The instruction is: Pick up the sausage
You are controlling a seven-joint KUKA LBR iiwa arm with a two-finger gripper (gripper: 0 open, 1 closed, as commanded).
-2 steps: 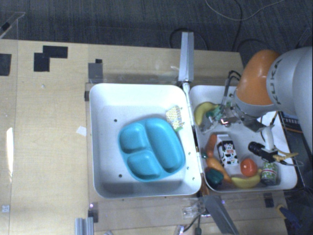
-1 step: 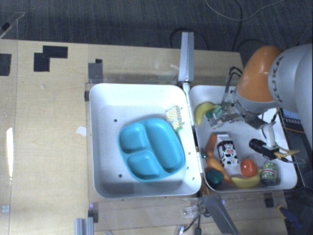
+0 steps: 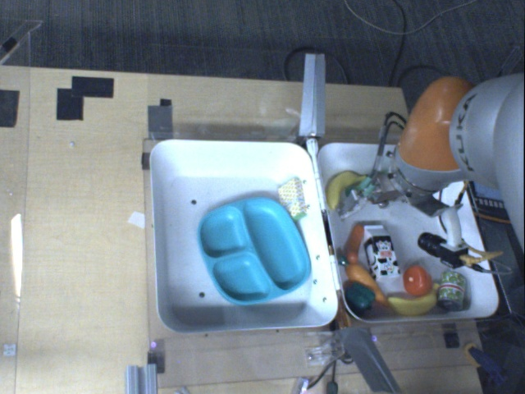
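The sausage (image 3: 354,239), a short reddish-brown link, lies in the right bin (image 3: 484,302) near its left wall, just left of a black-and-white cow toy (image 3: 380,258). My gripper (image 3: 362,194) hangs over the upper left part of this bin, beside a yellow-green fruit (image 3: 339,185). It is a little above and behind the sausage, apart from it. Nothing shows between its fingers.
Along the right bin's front lie a dark green and orange vegetable (image 3: 358,294), a banana (image 3: 412,304), a red tomato (image 3: 416,279) and a small can (image 3: 449,290). The left bin (image 3: 176,220) holds a blue divided plate (image 3: 254,249) and a pale yellow patterned piece (image 3: 292,195).
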